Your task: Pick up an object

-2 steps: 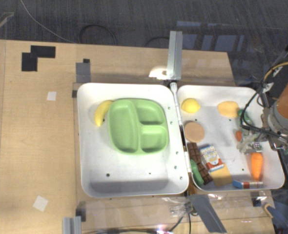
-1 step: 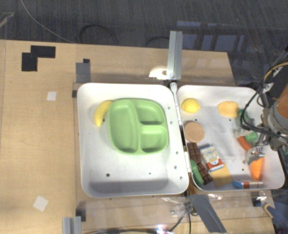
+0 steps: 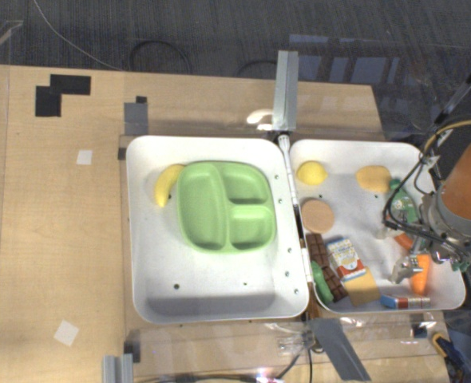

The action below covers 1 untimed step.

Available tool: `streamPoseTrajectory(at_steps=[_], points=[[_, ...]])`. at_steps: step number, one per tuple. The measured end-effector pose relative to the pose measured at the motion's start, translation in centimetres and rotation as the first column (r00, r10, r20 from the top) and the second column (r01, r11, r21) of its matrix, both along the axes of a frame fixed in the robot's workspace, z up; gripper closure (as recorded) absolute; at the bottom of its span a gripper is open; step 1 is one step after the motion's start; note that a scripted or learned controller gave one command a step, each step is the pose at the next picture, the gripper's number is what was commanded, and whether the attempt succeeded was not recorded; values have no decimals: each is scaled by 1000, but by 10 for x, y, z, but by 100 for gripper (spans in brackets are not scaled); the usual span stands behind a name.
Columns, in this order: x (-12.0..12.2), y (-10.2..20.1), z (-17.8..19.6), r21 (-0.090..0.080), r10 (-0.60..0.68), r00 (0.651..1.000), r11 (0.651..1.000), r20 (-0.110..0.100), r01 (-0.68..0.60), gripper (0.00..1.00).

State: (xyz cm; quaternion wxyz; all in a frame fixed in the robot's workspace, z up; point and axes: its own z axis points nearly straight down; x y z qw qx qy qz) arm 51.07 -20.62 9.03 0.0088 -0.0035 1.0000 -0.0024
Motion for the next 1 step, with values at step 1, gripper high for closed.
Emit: streamPoseTrajectory(at_steps=[1], points=[[6, 0, 15, -5, 5, 1000, 1000, 19, -5, 100]])
